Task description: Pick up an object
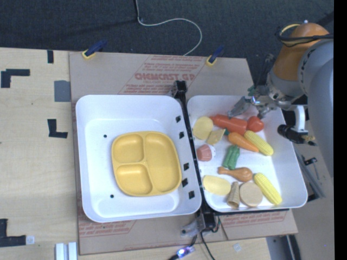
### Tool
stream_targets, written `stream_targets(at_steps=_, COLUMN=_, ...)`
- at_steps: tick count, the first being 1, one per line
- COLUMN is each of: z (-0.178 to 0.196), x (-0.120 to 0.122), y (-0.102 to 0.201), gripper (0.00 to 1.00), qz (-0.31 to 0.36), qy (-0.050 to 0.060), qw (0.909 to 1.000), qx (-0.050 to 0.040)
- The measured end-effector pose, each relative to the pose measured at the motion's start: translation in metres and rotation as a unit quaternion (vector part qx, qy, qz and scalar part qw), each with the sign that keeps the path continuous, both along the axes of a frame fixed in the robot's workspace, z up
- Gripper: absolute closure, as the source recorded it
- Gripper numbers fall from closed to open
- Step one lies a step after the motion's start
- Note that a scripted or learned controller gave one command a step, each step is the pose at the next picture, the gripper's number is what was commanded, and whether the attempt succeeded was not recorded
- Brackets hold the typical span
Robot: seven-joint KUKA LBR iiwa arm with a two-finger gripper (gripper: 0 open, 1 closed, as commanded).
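Even, fairly bright overhead light, diffuse. White bins [87,145] near overexposure, little wall detail. Soft short shadows under toys and yellow tray [145,162]. Dark floor at 12 o'clock underexposed. Overall slightly soft, low resolution; arm [320,75] at 3 o'clock blurred.

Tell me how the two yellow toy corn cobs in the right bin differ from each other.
The upper yellow corn cob lies mid-bin, touching the orange toy carrot; the lower yellow corn cob lies near the bin's front right corner, beside the round tan slice. The upper cob is closer to the gripper; the lower is farther away. Both are yellow, ridged, similar in size, and slant the same way inside the right white bin.
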State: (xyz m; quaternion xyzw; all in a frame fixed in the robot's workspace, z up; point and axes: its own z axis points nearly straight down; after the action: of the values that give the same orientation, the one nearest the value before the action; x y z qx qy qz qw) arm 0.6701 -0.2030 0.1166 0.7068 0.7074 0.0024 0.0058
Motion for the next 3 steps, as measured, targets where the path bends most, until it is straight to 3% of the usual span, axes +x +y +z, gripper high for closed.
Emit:
stream_targets(at_steps=1, z=0.008, x=0.001, y=0.002, gripper=1.0, qz=0.001, qy=0.0, qw=1.0, qx=0.0009)
stream_targets(at_steps=2, z=0.072, x=0.006, y=-0.001, gripper=1.0, qz=0.0, qy=0.003, qw=1.0, qx=0.0013)
stream_targets(at_steps=3, z=0.111, x=0.007, y=-0.001, gripper=1.0, qz=0.0, qy=0.004, qw=1.0, qx=0.0018)
